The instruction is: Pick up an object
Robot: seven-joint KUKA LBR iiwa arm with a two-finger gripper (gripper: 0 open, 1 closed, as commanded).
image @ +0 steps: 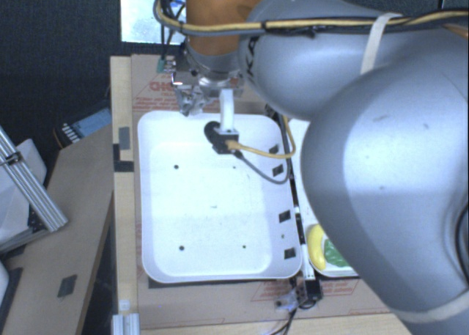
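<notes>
My gripper hangs over the far edge of the left white bin, under the orange wrist band. In the right bin, a yellow object with a green-and-white thing beside it peeks out at the near left corner. The grey arm hides most of that bin.
The left bin's floor shows only a few small dark dots. The bulky grey arm spans the right half of the view. A metal frame and a cardboard surface lie left of the bench.
</notes>
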